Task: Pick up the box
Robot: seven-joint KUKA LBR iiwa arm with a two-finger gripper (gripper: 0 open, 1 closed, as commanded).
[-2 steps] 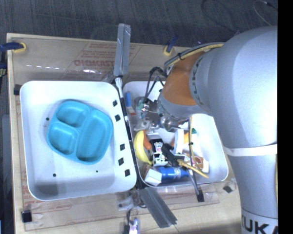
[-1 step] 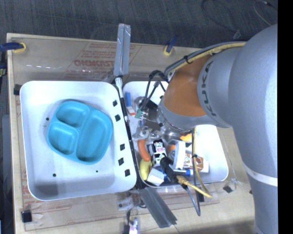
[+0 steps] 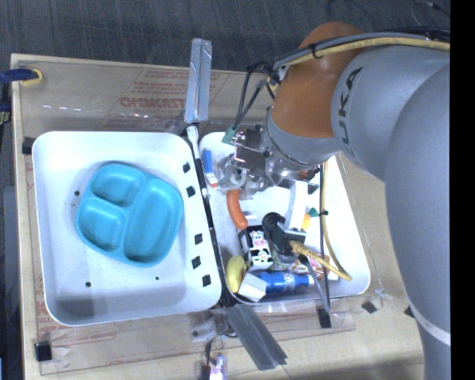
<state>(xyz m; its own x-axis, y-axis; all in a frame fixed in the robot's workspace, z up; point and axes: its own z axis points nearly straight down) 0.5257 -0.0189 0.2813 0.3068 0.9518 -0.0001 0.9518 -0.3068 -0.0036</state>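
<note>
Claw state can't tell, low over the cluttered right white bin; risk: small white printed box is wedged among clutter, so it snags the orange carrot-shaped toy instead.

Bench bearing two white bins

Glossy white plastic bins, a smooth blue plastic tray, matt grey arm casing.

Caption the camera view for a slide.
KUKA arm lowers its end effector into the cluttered right bin; a blue tray lies in the left bin.
</note>
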